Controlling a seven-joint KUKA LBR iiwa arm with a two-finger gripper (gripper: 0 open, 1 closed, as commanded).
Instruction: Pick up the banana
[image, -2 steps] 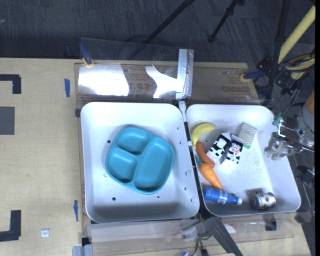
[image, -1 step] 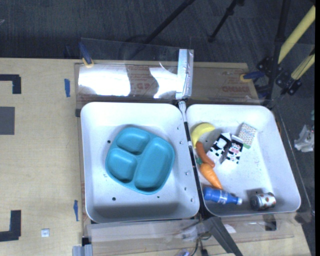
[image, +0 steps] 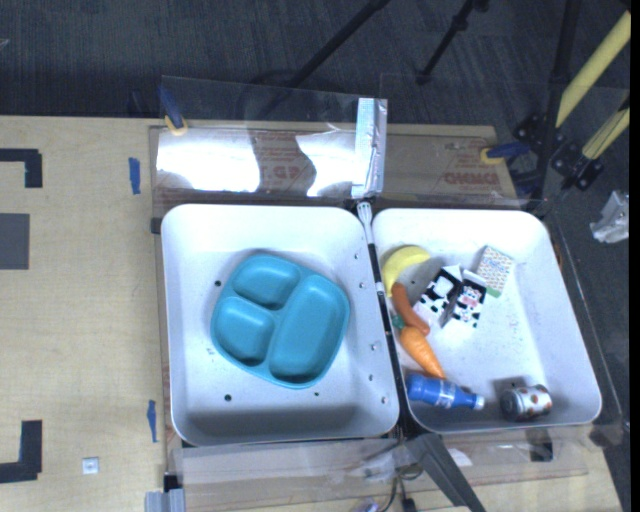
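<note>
The end effector's state cannot be told here, nor whether it holds or touches anything. The banana (image: 402, 264) lies at ten o'clock in the right bin (image: 570, 300), against the wall, touching a carrot (image: 412, 325) at its six o'clock; a grasp may snag that or slip off the wall.
</note>
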